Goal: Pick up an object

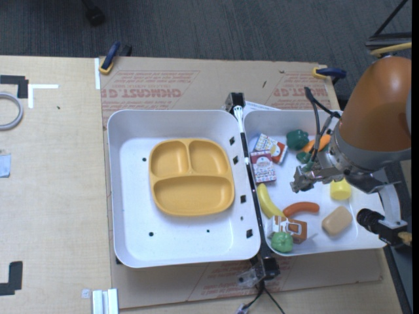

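Note:
My gripper (303,179) hangs over the middle of the right bin (366,243), with the arm's orange band behind it at the right. Just below it lies a red sausage (301,209). A yellow banana (267,201) rests to its lower left, and a yellow block (340,190) to its right. A tan bread piece (337,222) sits near the bin's front right. Small printed packets (264,163) lie to the gripper's left. A green pepper (296,138) and an orange carrot (321,142) lie behind it, partly covered by cables.
The left bin (127,241) holds a yellow divided plate (192,176). A green ball (282,242) and a small carton (292,227) sit at the right bin's front left. Blue clamps (109,56) hold the cardboard at the back.

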Controlling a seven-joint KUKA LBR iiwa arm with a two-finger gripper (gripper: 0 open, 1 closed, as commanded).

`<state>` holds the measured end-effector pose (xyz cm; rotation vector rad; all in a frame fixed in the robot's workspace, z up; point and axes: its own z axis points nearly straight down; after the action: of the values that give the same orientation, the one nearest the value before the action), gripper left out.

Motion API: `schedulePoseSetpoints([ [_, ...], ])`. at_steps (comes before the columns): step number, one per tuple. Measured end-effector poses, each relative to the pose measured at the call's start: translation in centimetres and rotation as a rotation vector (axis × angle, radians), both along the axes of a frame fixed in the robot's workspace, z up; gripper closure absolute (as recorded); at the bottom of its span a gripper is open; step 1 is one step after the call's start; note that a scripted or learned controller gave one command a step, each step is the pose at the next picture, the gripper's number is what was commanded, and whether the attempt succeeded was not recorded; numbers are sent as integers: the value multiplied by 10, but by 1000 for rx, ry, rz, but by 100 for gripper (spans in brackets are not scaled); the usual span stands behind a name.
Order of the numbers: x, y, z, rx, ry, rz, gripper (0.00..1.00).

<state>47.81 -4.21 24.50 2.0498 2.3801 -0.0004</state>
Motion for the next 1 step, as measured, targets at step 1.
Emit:
schedulePoseSetpoints([
  [1, 1, 12, 149, -1, -4, 110, 100],
])
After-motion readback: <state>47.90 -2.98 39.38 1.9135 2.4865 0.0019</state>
